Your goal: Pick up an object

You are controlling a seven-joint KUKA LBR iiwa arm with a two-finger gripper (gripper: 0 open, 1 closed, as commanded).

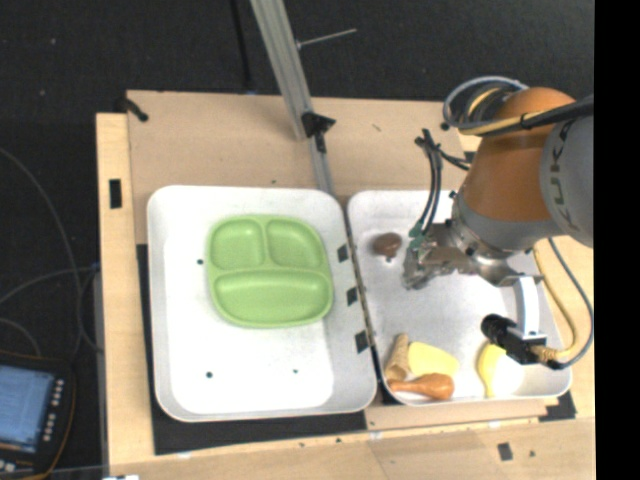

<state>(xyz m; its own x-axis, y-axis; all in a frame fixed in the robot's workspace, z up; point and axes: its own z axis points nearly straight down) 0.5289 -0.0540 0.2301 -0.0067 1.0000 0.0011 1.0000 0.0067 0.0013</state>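
Note:
My gripper [413,268] hangs over the upper left part of the right bin [450,313], just below and right of a small brown round object [386,244]. Nothing shows between its fingers. Along the front edge of that bin lie a tan stick-like piece [398,353], a yellow wedge [432,358], an orange-brown carrot-like piece [425,387] and a yellow banana-like piece [489,367]. The grey and orange arm covers the bin's right side.
A green divided plate [270,271] lies in the left bin [180,358]. A metal pole [285,58] rises behind the bins. Black cables and a black connector [512,338] hang by the arm over the right bin's lower right.

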